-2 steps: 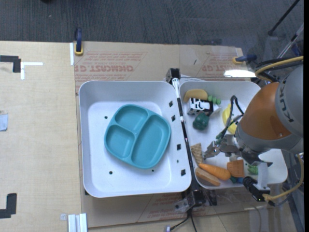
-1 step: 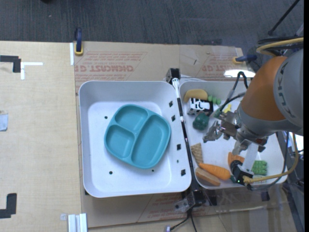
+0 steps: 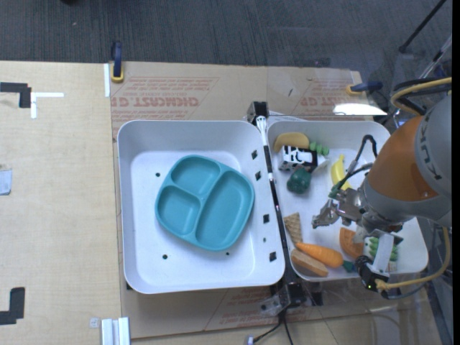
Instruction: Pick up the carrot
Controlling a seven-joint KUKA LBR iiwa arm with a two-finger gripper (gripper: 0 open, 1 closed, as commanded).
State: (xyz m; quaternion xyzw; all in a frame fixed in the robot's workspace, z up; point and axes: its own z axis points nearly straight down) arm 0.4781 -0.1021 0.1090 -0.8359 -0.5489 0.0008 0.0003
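A teal divided plate (image 3: 205,202) sits left of centre. The carrot (image 3: 320,252) lies at lower right, touching a bread slice (image 3: 309,265); the gripper (image 3: 332,216) hovers above it, fingers apparently open. Crowding neighbours risk a mis-grab.

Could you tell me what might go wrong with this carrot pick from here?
The carrot lies against a tan bread-like piece at the right bin's near wall, so the gripper could catch either instead. An orange piece sits close beside the carrot and may get knocked.

Lab: robot arm (image 3: 420,160), taped cardboard (image 3: 172,92)
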